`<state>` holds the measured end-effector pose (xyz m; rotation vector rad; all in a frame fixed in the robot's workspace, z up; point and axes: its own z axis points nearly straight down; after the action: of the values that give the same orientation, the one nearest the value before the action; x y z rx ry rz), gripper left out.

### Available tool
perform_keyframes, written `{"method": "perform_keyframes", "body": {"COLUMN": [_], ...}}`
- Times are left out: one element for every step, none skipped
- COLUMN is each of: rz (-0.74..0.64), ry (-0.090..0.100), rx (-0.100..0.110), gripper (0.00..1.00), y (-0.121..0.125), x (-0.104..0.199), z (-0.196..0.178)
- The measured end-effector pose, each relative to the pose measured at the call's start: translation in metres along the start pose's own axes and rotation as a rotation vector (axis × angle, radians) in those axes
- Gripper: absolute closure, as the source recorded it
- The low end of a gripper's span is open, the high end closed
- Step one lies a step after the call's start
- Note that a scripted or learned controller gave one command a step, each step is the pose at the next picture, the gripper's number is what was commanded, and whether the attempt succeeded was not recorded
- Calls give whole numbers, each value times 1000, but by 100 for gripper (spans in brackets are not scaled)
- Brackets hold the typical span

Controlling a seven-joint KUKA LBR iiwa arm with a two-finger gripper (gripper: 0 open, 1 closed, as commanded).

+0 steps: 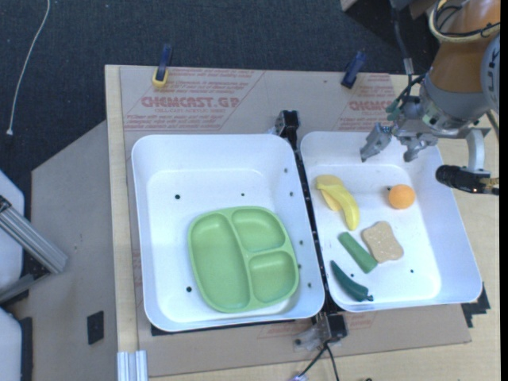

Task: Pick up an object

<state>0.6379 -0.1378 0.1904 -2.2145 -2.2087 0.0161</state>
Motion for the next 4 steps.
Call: {"method": "perform_keyframes", "body": {"rz": [-3,-3,-2,-2], "ry": [-2,-1,-2,-2], "rx": [-16,-10,-13,-13], "gripper": [0,0,0,0], "y": [3,0,0,0], "x": [0,9,4,5], "z": [-10,38,80,107]}}
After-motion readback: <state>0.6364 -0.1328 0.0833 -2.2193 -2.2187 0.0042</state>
